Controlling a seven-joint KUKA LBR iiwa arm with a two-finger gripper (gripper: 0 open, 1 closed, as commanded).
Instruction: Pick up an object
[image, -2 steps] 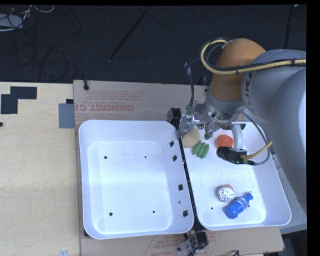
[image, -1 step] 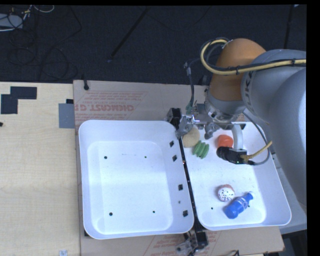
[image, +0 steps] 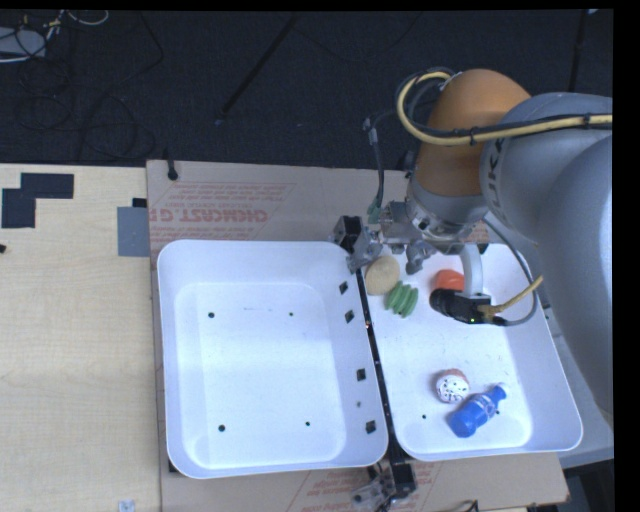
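Camera view puts the gripper (image: 398, 262) over the right bin's (image: 520, 350) far-left corner by a beige ball (image: 381, 275) that looks light, smooth and likely to roll, best pinched across its middle.

Two bins sit side by side on the worktop (image: 70, 330), the left bin (image: 180, 270) touching the right bin (image: 560, 420). At the right bin's far end, near the shared wall, a round lump (image: 381, 275) lies just beside a ridged piece (image: 403, 299). At its near end, a small ball (image: 451, 385) touches a bottle (image: 474, 412). The arm (image: 540, 180) hangs above the far end.
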